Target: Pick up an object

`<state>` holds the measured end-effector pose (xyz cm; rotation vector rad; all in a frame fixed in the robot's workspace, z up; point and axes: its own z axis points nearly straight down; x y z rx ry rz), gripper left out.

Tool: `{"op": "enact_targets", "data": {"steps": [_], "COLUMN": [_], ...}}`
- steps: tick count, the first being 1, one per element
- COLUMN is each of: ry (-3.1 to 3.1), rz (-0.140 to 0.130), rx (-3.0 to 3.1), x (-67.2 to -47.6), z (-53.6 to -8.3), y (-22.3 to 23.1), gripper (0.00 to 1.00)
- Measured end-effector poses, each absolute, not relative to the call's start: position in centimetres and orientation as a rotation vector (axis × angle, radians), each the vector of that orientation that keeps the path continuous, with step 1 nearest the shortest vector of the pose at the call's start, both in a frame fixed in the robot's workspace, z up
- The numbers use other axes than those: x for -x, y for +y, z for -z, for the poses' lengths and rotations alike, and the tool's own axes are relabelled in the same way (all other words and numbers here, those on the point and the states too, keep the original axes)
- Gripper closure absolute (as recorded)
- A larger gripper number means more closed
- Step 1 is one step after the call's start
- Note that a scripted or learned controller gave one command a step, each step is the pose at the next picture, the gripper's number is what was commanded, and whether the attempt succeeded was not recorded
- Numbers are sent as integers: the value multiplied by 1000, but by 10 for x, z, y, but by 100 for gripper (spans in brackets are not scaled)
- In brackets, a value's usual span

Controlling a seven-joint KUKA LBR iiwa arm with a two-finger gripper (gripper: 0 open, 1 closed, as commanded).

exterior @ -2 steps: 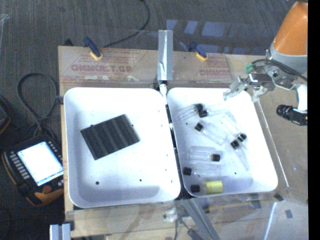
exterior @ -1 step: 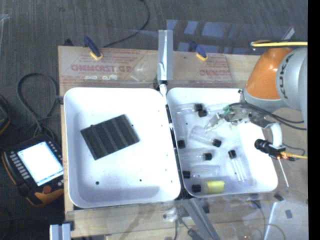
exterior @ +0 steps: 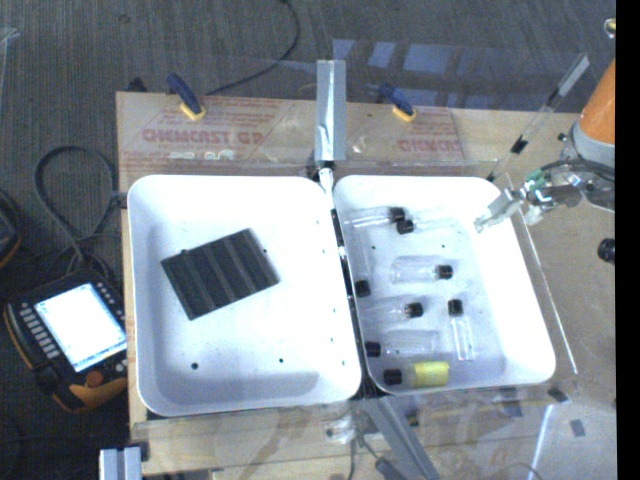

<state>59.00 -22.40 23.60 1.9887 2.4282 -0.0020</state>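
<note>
a: gripper [exterior: 497,214] status?

b: at the upper right of the frame, over the top right corner of the right bin [exterior: 540,353]. it is small and partly blurred; cannot tell how far the fingers stand apart. nothing is visible between them.

a: the objects to pick, relative to it?

b: all below and to the left of it in the picture. nearest is a clear vial with a black cap [exterior: 392,215] near the bin's upper edge. another clear vial [exterior: 422,270] lies mid-bin, a third [exterior: 401,311] below it, a fourth [exterior: 461,337] lower right, upright in the frame. a yellow cylinder with a black cap [exterior: 423,373] lies at the bin's lower edge. loose black caps sit along the left wall, one at [exterior: 361,288].

a: other container?

b: left bin [exterior: 150,378], just beside the right one, holds a dark ribbed rectangular slab [exterior: 220,272], tilted, left of centre.

a: surroundings?

b: blue clamps [exterior: 183,92] on the bench's upper edge; a handheld pendant with lit screen [exterior: 75,330] at lower left.
</note>
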Motion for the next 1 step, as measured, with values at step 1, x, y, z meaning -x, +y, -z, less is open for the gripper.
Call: {"op": "enact_targets", "data": {"steps": [1], "ry": [2508], "rz": [-3], "rx": [-1892], "x": [-575], "z": [-99], "y": [-211], "gripper": [0]}}
